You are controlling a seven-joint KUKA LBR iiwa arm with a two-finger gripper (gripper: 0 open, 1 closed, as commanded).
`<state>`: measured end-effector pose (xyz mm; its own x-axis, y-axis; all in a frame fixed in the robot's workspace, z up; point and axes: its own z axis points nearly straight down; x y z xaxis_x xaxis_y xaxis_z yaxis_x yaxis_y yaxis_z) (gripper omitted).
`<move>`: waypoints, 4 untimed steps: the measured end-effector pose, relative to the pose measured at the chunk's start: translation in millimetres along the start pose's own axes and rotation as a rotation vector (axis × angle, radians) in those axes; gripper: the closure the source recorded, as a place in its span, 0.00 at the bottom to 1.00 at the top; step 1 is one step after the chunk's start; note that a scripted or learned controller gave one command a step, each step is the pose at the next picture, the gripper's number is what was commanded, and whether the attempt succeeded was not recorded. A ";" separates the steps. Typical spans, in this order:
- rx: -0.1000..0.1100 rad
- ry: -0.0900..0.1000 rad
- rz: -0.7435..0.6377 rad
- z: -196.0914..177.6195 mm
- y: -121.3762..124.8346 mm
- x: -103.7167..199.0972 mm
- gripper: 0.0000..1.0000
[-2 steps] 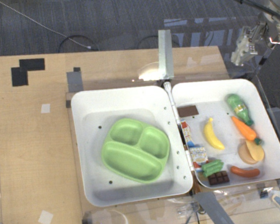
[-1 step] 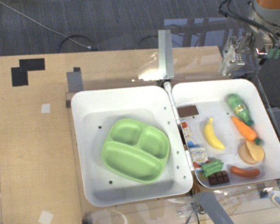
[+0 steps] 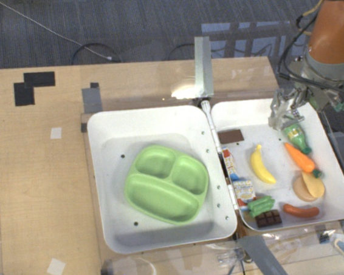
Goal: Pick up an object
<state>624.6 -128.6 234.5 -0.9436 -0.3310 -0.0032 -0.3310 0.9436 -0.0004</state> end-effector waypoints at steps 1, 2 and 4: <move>0.005 -0.014 0.027 -59.7 13.9 -55.1 1.00; 0.008 -0.023 0.028 -72.8 13.3 -56.7 1.00; 0.009 -0.017 -0.329 -17.7 -44.9 -35.9 1.00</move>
<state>673.3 -159.0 252.3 -0.7856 -0.6184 -0.0177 -0.6183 0.7858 -0.0126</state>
